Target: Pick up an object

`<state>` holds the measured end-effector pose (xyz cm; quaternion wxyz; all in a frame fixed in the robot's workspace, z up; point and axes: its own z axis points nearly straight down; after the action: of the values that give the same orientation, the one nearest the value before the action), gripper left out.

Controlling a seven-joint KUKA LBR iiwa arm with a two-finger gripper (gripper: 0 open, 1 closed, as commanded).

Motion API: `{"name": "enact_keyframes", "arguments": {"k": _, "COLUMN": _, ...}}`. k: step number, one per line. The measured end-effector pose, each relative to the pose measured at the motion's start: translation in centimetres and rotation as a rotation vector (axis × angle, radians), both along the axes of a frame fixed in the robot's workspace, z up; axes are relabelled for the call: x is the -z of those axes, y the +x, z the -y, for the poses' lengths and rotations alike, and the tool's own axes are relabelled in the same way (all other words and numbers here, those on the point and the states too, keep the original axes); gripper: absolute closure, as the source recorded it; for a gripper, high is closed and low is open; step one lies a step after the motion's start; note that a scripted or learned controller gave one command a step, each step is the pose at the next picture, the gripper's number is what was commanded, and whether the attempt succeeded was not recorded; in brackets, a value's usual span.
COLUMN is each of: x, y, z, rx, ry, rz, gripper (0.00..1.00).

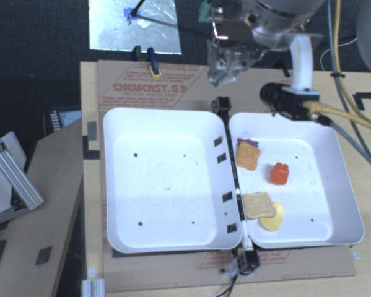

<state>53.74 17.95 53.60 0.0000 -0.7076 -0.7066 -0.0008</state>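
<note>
Plastic toy food: four pieces, all in the right bin (pixel 334 166), none in the gripper.
Red pepper (pixel 279 173): one, near the bin's middle, apart from the others.
Orange piece with purple top (pixel 248 154): one, by the bin's left wall, toward the far edge.
Toast slice (pixel 258 205): one, by the left wall toward the near edge, touching the yellow piece (pixel 273 218) at its right.
Left bin (pixel 120 184): one, white, just beside the right bin.
Gripper (pixel 225 73): hangs above the bench's far edge, beyond both bins, near their shared divider; whether its fingers are open or shut cannot be told.
Arm: one, entering from the upper right.
</note>
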Motion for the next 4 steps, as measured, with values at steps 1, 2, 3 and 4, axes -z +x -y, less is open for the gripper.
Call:
{"name": "enact_keyframes", "arguments": {"k": 1, "x": 0.1, "y": 0.8, "z": -5.8, "rx": -0.011, "ry": 0.001, "rz": 0.001, "gripper": 1.00}}
{"name": "enact_keyframes", "arguments": {"k": 2, "x": 0.0, "y": -4.4, "z": 3.1, "rx": 0.004, "ry": 0.000, "rz": 0.002, "gripper": 1.00}}
{"name": "enact_keyframes", "arguments": {"k": 3, "x": 0.1, "y": -2.4, "z": -1.0, "rx": -0.008, "ry": 0.000, "rz": 0.001, "gripper": 1.00}}
{"name": "enact_keyframes", "arguments": {"k": 4, "x": 8.8, "y": -5.2, "z": 2.6, "rx": 0.000, "ry": -0.004, "rz": -0.008, "gripper": 1.00}}
